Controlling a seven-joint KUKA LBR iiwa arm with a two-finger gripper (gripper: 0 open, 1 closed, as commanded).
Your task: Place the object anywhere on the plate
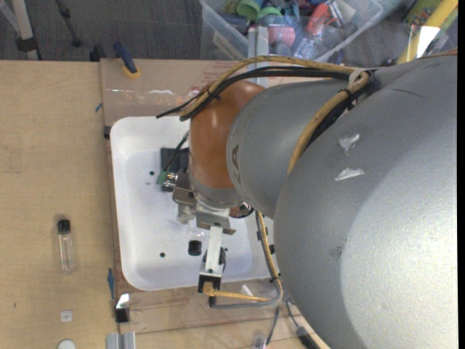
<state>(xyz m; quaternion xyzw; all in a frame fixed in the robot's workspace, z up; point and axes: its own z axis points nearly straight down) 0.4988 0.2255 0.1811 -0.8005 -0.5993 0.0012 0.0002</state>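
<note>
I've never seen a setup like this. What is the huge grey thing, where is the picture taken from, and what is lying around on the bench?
The big grey shape is a robot arm, seen close because the one camera looks down on the bench from above at a slant. It reaches in from the right over a shallow white bin. The orange band sits just above its wrist, and the gripper hangs below that, over the bin's near edge. I can't tell whether it holds anything. On the wooden bench to the left lies a small clear vial. At the top stands a clear tub of colourful toys.
</note>
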